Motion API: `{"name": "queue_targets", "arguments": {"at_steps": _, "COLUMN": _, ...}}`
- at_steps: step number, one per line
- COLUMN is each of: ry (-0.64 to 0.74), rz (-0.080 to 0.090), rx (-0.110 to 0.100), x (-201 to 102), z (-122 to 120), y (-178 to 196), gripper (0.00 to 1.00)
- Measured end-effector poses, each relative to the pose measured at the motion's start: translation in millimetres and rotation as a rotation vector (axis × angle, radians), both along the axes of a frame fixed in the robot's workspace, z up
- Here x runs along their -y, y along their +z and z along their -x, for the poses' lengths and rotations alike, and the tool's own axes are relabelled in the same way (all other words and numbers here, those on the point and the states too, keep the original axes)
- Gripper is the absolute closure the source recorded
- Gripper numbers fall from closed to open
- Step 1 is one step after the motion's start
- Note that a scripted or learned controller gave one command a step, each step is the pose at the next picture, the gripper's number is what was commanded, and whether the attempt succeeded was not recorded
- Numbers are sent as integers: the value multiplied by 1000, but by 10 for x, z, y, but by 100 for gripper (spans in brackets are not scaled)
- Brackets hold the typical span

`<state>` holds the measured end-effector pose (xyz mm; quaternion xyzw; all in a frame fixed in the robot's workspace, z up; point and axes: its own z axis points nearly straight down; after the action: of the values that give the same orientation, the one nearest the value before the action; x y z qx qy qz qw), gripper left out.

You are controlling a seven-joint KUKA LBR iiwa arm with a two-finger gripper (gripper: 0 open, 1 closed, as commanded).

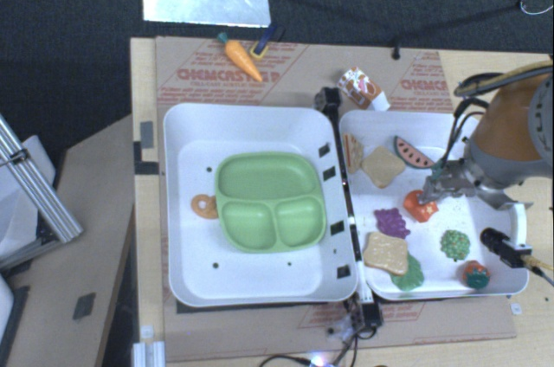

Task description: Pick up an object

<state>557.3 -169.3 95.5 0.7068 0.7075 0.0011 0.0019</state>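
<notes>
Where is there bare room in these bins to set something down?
Left bin: bare floor rings the green plate, widest along the far wall and near edge; a small pretzel sits at its left. Right bin: crowded with toy food around the gripper; only small gaps.

- Left bin (186,183): plain white, with small black marks along its inner edge.
- Divided plate (267,201): pale green all over.
- Ring-shaped piece (204,206): orange-tan.
- Right bin (519,222): white.
- Watermelon slice (414,154): red flesh with dark seeds, dark green rind.
- Grapes (392,222): purple.
- Tomato-like piece (421,207): red-orange.
- Two bread slices (382,166) (384,252): tan.
- Broccoli (454,244): speckled green.
- Leafy piece (409,275): green.
- Carrot (242,59): orange, with a green top.
- Arm (511,131): grey, banded orange.
- Bench board (286,71): tan cardboard with red lettering.
</notes>
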Motion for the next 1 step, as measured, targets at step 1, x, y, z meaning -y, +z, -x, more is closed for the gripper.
{"name": "queue_targets", "arguments": {"at_steps": 1, "ry": 4, "rz": 0, "rx": 2, "x": -58, "z": -67, "y": 609, "gripper": 100}}
